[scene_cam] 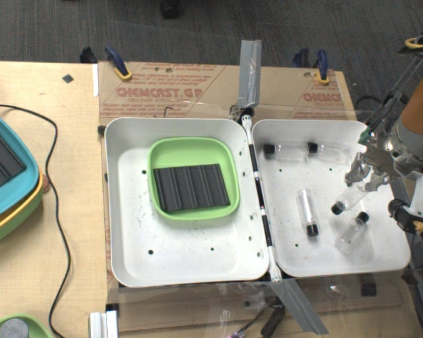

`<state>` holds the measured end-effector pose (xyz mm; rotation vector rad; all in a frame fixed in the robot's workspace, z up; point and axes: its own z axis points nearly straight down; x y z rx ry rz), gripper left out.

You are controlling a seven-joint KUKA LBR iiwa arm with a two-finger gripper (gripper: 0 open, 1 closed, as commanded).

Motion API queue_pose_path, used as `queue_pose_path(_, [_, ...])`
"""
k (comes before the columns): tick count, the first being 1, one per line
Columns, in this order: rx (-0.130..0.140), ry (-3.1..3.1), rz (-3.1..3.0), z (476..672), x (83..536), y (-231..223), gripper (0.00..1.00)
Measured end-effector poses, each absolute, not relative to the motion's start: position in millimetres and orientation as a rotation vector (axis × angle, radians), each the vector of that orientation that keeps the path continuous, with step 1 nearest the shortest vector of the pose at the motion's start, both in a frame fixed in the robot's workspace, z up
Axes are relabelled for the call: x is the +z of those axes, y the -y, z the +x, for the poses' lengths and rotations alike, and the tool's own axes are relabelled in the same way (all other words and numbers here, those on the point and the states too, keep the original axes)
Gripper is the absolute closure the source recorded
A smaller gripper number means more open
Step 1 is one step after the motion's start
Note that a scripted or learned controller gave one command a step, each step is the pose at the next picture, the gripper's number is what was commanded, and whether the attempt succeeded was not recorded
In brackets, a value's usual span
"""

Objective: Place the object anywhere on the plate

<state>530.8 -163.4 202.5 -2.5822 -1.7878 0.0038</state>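
Observation:
A green plate [193, 156] with a dark grey ridged insert [192, 187] lies in the left white bin [127, 245]. Several clear vials with black caps lie in the right white bin [296, 259]. One vial [307, 213] lies near that bin's middle, and another vial [344, 202] lies tilted just below my gripper [363, 178]. A third vial [354, 227] rests a little nearer the front. My gripper hangs low over the right side of the right bin, right above the tilted vial. Whether it touches that vial is unclear.
Two more black-capped vials [290, 148] lie along the back of the right bin. Cardboard [169, 86] sits clamped behind the bins. Stacked blue and yellow trays [7, 182] and a black cable [56, 189] lie on the wooden bench to the left.

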Motion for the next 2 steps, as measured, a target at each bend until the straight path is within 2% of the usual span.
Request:
queue_pose_path(1, [0.004, 1.788, -2.582, 530.8, 203, 164, 0.0])
queue_pose_path(2, [0.007, 1.512, -2.753, 529.6, 234, 206, 0.0])
